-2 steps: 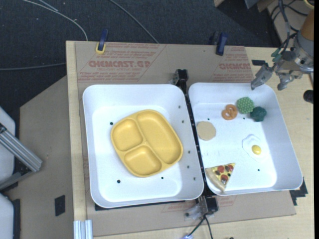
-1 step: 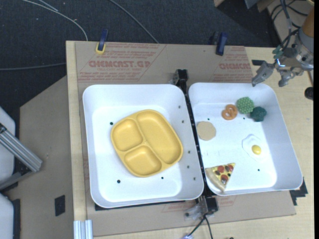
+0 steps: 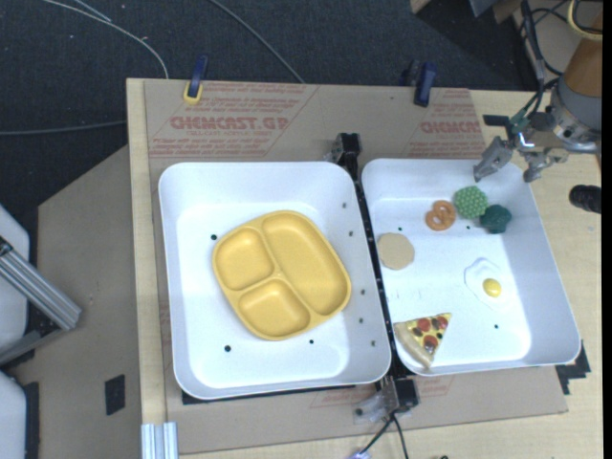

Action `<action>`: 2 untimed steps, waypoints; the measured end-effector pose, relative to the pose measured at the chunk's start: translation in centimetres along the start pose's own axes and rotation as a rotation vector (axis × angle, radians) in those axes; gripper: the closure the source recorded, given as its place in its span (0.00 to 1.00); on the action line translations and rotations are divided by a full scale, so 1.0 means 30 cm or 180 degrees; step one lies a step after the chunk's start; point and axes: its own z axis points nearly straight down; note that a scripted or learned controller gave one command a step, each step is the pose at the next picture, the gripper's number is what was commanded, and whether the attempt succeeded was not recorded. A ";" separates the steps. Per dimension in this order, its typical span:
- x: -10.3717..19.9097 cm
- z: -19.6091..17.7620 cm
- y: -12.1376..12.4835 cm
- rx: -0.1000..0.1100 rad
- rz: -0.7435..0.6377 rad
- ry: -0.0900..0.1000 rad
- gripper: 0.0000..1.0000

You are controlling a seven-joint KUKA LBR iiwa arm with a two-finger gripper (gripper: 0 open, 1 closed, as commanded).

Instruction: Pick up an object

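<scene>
Five food items in right bin [image 3: 545, 285]; gripper [image 3: 512, 163] spread, grasping nothing, above broccoli [image 3: 469, 201].

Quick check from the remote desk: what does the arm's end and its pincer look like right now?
The pincer is silvery grey metal with two slim fingers splayed apart. Above it sits a grey wrist housing, then an orange band on the arm. Dark cables run nearby.

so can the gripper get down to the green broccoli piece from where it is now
Probably yes: the gripper, fingers spread, hovers just above the right bin's far rim, and the broccoli lies close below with nothing over it, though a pretzel sits right beside it.
</scene>
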 end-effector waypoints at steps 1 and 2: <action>-0.022 0.199 0.008 -0.0005 -0.0002 -0.0002 0.00; -0.011 0.352 0.013 -0.0005 -0.0007 0.0024 0.00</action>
